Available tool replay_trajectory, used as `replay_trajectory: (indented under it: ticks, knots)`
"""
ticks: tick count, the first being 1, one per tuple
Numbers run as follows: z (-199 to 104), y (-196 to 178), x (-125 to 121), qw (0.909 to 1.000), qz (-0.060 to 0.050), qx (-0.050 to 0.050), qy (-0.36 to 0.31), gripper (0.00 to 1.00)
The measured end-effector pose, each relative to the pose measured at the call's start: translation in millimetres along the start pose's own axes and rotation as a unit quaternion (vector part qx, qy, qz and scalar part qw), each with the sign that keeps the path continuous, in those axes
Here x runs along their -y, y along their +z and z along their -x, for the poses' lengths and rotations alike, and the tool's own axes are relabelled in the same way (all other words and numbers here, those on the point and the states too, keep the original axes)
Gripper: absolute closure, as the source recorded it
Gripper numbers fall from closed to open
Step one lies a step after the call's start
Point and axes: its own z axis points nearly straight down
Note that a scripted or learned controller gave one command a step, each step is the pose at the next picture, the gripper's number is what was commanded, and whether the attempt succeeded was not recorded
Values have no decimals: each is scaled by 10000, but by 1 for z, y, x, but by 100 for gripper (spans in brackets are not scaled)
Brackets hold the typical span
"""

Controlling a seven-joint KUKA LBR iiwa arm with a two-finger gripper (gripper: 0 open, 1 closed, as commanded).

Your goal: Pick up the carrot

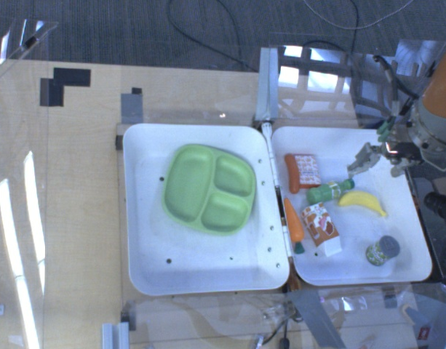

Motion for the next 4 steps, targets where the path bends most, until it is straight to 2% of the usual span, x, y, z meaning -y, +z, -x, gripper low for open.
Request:
replay_trajectory:
  ticks: [1,2,3,4]
  knots:
    - [-17,140,50,9991,-12,-9,-434,0]
    - [-20,-11,-8,9918,29,9,-1278,0]
    - [-47,90,43,9349,7,-3,-3549,0]
    - [-90,90,59,8903,11,0,-4553,0]
